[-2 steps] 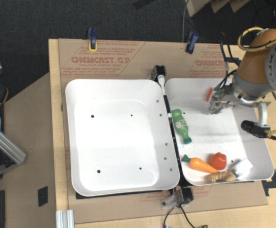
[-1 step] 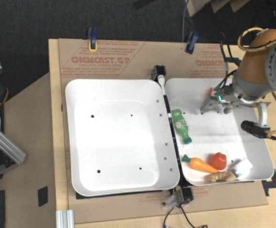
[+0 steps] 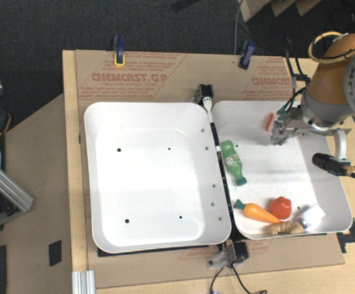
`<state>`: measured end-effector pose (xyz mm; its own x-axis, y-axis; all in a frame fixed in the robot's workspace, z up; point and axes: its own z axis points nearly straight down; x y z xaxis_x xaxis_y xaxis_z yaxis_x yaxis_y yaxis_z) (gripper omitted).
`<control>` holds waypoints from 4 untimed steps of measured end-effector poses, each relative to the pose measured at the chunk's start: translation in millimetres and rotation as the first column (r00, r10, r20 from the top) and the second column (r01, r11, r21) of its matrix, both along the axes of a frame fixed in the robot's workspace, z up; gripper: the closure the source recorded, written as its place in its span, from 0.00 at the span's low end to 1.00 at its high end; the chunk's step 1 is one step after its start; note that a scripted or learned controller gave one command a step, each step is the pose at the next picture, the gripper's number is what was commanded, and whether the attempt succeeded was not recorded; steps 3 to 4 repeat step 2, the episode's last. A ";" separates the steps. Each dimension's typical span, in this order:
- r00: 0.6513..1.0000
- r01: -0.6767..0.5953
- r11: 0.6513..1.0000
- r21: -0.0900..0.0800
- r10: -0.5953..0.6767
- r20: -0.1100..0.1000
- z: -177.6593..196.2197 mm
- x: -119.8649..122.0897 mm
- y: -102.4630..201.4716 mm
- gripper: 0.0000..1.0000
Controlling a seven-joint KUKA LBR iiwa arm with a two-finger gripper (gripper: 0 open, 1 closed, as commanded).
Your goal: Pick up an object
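Note:
My gripper (image 3: 280, 136) hangs over the far part of the right bin (image 3: 324, 192), reaching in from the right. A small orange-red piece (image 3: 268, 121) lies just left of it, close to the bin's far wall; whether they touch I cannot tell. A green bottle (image 3: 232, 162) lies along the right bin's left wall. At the near end sit an orange carrot (image 3: 258, 212), a red tomato (image 3: 281, 207), a tan ginger-like root (image 3: 286, 228) and a small pale packet (image 3: 312, 215).
The left bin (image 3: 104, 127) lies beside the right one, the two sharing a dark middle rim. Both rest on a cardboard sheet (image 3: 141, 72) held by blue clamps (image 3: 119, 46) at the far edge.

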<state>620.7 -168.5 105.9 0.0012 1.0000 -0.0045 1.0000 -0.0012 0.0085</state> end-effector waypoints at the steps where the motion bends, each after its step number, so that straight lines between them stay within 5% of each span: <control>1: 1.000 0.000 1.000 0.000 0.000 -0.001 -0.7 -0.3 0.1 0.00; 2: 1.000 0.001 1.000 0.015 -0.001 -0.008 -21.0 -20.1 -53.8 0.00; 4: 1.000 0.001 1.000 0.015 -0.001 -0.008 -21.0 -20.1 -53.8 0.00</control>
